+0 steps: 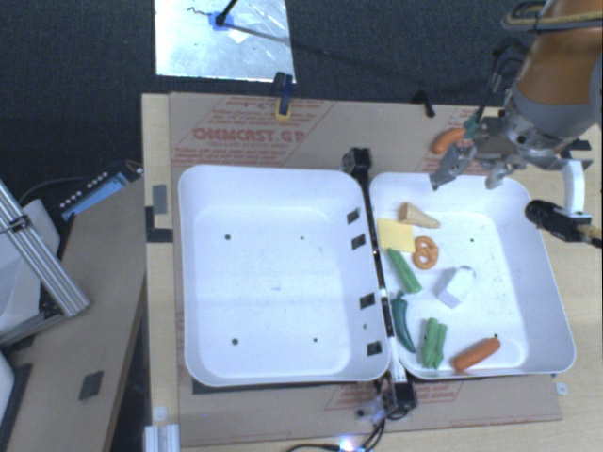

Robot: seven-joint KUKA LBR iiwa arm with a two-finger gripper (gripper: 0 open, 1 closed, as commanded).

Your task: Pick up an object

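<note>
My gripper (469,177) hangs over the far edge of the right bin (528,252), open, with nothing between its fingers. Below it in that bin lie a pale yellow wedge (419,217), a yellow block (396,236) and an orange pretzel (426,251). Further toward the front are a green stick (405,271), a white block (455,286), a dark green pepper (402,320), a green bundle (432,342) and an orange sausage (475,353). Another orange piece (448,141) rests on the cardboard just behind the gripper's left finger.
The left bin (273,271) sits beside the right one, joined by a black hinge strip (372,252). A silver sheet (224,24) lies at the back, with a yellow and blue clamp (283,97) near it. A black fitting (556,217) sticks out at the right.
</note>
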